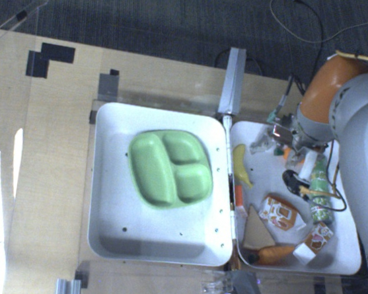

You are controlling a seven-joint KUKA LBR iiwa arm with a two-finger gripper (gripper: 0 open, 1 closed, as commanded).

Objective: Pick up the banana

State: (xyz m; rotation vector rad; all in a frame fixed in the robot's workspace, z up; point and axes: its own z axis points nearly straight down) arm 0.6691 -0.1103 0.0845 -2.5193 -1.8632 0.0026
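The banana (240,164) is yellow and lies lengthwise along the left wall of the right bin (349,263), near its back half. My gripper (277,140) hangs over the back of that same bin, to the right of the banana and a little behind it, apart from it. The grey arm with its orange band covers the bin's back right corner. Nothing shows between the gripper and the banana.
In the right bin lie a brown snack packet (278,213), a carrot (274,254) at the front, a green bottle (319,183), a small packet (319,238) and a thin red stick (238,196) by the left wall. The left bin (103,233) holds a green divided plate (170,168).
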